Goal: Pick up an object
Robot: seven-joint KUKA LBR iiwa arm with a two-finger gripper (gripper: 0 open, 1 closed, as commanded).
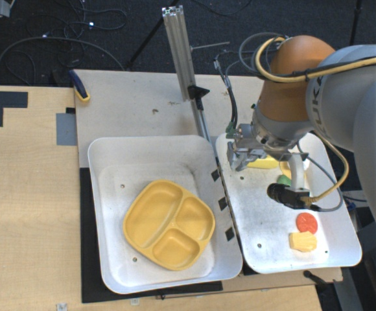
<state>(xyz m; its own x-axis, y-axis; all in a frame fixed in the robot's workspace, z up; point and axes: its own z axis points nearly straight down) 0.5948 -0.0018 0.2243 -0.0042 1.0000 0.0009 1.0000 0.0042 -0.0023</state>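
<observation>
Nearest me, yellow block (303,241) and red piece (306,222) lie in right bin (259,251); divided yellow tray (168,223) in left bin (110,173). Gripper (240,154) hangs over right bin's far end; finger state I cannot tell.

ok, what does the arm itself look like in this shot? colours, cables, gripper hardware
The arm is a bulky grey casing with a rounded orange band above the wrist. A yellow cable loops around the orange part, and thinner dark cables trail off beside it. The gripper is a small block of bare grey metal.
</observation>
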